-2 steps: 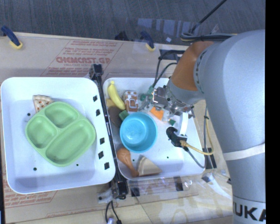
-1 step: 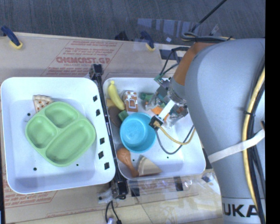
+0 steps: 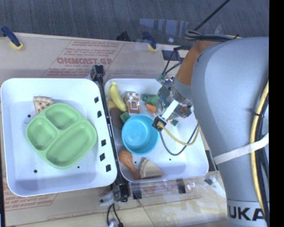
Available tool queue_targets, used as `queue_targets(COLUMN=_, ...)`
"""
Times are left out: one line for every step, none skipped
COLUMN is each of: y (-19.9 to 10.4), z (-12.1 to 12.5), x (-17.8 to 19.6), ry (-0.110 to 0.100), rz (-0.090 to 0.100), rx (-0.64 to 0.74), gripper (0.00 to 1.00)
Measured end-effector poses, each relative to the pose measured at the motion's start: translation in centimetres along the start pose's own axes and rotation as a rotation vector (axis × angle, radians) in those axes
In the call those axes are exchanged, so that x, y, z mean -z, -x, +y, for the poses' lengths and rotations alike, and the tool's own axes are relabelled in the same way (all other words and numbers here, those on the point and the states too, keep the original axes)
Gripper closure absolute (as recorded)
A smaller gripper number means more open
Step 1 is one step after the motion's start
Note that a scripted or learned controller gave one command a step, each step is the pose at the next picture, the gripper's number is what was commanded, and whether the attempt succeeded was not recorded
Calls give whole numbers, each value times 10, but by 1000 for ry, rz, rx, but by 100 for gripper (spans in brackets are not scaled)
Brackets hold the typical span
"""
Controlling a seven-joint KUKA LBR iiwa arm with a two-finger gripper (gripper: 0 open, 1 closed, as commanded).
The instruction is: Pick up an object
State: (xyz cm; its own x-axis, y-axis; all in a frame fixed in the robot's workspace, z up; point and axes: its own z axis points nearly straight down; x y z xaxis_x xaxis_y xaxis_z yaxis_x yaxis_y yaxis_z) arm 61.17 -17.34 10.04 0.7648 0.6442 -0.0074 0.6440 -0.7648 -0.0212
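Note:
My gripper (image 3: 166,94) hangs over the back right part of the right bin (image 3: 194,160), under the grey arm. Just to its left lie a green toy (image 3: 149,99) and a small orange piece (image 3: 151,108). Further left are a small brown and white box (image 3: 132,102) and a yellow banana (image 3: 116,96). A blue bowl (image 3: 139,134) sits in the bin's middle, with a dark brown item (image 3: 116,119) at its left. Near the front lie an orange drumstick (image 3: 126,159) and a tan wedge (image 3: 150,169). Nothing shows held at the gripper.
The left bin (image 3: 14,174) holds a green divided plate (image 3: 61,134) with a pizza slice toy (image 3: 41,102) tucked under its back left rim. A black divider (image 3: 103,122) runs between the bins. Blue clamps (image 3: 12,38) hold the cardboard at the back.

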Motion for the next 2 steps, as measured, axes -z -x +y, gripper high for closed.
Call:
queue_targets(y=0, z=0, x=0, ry=-2, rz=-1, rx=2, gripper=0)
queue_targets(y=-1, z=-2, x=9, ry=-9, rz=-5, rx=16, gripper=100)
